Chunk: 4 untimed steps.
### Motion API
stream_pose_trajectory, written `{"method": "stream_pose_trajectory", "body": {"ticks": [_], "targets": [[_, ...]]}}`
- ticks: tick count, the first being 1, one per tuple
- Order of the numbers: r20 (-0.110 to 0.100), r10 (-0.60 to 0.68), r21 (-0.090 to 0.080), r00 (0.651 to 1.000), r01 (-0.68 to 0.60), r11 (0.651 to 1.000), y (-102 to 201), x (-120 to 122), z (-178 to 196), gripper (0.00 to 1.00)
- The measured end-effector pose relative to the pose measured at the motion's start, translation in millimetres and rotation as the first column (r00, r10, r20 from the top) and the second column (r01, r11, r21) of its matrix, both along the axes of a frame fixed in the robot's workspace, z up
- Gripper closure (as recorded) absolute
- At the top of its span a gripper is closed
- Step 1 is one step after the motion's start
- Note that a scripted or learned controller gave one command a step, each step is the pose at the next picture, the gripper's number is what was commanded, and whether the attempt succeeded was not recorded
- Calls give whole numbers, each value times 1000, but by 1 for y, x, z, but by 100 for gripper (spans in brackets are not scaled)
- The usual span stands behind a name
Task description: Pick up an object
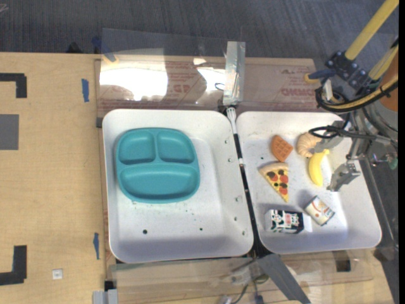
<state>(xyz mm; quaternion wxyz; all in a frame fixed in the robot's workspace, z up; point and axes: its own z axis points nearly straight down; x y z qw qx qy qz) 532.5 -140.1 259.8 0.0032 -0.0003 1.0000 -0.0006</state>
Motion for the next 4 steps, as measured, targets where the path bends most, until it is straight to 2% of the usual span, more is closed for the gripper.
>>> {"method": "stream_pose_trajectory", "body": {"ticks": [1, 2, 3, 4], "targets": [[7, -579, 7, 815, 579, 815, 2, 64, -159, 0], [14, -576, 10, 817, 576, 817, 4, 67, -146, 100], [-2, -807, 6, 590, 807, 590, 46, 36, -157, 100], [-6, -994, 5, 112, 994, 112, 95, 23, -74, 100]]}}
